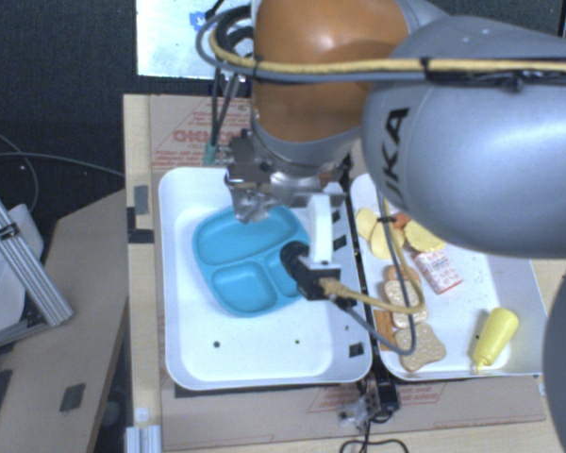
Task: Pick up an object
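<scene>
The big grey arm (472, 140) fills the upper right of the frame and hides much of the two bins. The gripper (255, 201) hangs over the top edge of a blue tray (241, 262), and whether it is holding anything is too hard to make out.

The blue tray lies in the left bin (198, 347). The right bin (519, 281) holds a yellow bottle (492, 336), a cracker (423, 345) and a small red-and-white packet (439, 270). Both bins sit on brown cardboard (174, 130).
</scene>
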Robot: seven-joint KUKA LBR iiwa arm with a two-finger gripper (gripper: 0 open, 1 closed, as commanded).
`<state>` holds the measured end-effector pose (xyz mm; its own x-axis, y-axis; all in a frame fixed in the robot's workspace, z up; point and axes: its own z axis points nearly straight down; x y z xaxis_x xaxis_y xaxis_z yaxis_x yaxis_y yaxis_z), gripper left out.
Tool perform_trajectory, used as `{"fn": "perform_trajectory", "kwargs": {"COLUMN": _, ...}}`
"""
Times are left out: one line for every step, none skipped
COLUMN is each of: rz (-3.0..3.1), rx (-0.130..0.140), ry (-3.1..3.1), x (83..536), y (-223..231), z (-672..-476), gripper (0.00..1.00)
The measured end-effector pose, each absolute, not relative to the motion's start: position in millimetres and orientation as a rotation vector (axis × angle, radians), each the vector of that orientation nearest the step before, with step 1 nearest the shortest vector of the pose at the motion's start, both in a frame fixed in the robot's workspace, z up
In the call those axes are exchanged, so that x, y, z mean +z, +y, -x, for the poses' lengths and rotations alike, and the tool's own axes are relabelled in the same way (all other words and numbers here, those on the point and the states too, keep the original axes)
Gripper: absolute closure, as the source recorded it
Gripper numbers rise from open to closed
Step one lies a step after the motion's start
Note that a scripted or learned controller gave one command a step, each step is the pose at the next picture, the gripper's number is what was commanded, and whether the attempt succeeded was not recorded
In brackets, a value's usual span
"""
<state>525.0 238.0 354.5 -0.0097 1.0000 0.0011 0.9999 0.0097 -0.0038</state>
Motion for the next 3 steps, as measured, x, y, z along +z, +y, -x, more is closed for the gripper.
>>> {"fn": "perform_trajectory", "kwargs": {"rz": 2.229, "rx": -0.025, "ry": -2.223, "x": 497, "y": 175, "z": -503.5, "gripper": 1.00}}
{"fn": "perform_trajectory", "kwargs": {"rz": 2.207, "rx": 0.012, "ry": -2.229, "x": 387, "y": 238, "z": -484.3, "gripper": 1.00}}
{"fn": "perform_trajectory", "kwargs": {"rz": 2.225, "rx": 0.002, "ry": -2.219, "x": 341, "y": 207, "z": -544.4, "gripper": 1.00}}
